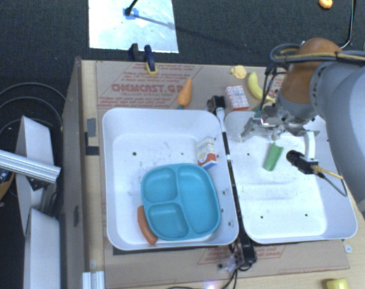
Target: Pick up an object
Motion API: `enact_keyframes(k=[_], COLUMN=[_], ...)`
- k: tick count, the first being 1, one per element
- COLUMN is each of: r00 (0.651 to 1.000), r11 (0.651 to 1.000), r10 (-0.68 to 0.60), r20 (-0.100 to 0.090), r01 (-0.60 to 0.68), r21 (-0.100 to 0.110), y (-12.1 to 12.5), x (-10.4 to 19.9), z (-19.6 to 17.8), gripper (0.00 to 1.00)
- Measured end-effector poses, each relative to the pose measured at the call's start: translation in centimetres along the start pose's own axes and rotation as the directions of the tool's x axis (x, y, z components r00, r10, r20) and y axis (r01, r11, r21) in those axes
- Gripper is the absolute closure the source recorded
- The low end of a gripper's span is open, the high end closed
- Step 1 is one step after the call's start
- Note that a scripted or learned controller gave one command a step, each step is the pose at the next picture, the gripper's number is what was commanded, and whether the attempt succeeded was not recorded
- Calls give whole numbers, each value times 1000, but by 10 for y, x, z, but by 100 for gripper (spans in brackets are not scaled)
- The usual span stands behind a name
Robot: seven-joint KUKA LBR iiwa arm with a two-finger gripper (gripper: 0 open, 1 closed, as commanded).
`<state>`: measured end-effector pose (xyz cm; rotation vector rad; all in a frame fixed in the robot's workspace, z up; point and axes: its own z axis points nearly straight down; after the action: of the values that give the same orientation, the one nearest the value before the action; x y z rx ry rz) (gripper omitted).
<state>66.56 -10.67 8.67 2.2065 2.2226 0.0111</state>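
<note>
Orange toy sausage [146, 224] touches the blue three-part plastic plate [181, 200] in the left white bin [128, 143]. A small green tube [273, 157] lies in the right white bin [290, 215], just below the gripper [265, 130]. I cannot tell if the gripper is open or closed.

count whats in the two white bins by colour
blue: 1, divided plate
orange: 1, sausage
green: 1, small cylinder
white and red: 1, little carton
total: 4

Blue tray [180, 200], green cylinder [273, 158], 2 white bins [140, 140].
</note>
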Motion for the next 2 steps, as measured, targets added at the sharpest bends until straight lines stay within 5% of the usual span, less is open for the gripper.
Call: enact_keyframes(k=[2], r00=[1000], r11=[1000], r10=[7], r20=[-1], r01=[-7], r21=[13], y=[-82], x=[-15], z=[2], gripper=[0])
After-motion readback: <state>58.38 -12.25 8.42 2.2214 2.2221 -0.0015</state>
